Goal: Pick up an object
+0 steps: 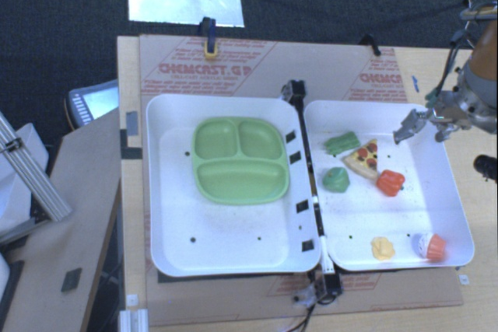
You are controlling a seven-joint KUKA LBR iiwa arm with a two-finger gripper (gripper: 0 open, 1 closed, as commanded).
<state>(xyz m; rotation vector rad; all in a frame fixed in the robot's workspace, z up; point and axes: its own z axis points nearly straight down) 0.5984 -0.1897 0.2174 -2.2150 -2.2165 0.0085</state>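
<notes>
Hovering at the three o'clock edge of the camera view, I hang my gripper [424, 126] above the far right corner of the right bin [455, 202]. My jaws stand spread wide with nothing between them.

Candidates lie below and toward my eight o'clock: a red pepper [391, 182] nearest, a pizza slice [363, 159] just beside it, then a green pickle-like piece [341, 142] and a round green piece [336, 179]. Down at the bin's six o'clock rim sit a yellow piece [382, 248] and a white-and-orange piece [429, 246], well apart from me. The left bin [167, 190] bears a green divided plate [240, 160].

By my judgement the pick is not yet begun: choosing, descending, closing and lifting all remain.
</notes>
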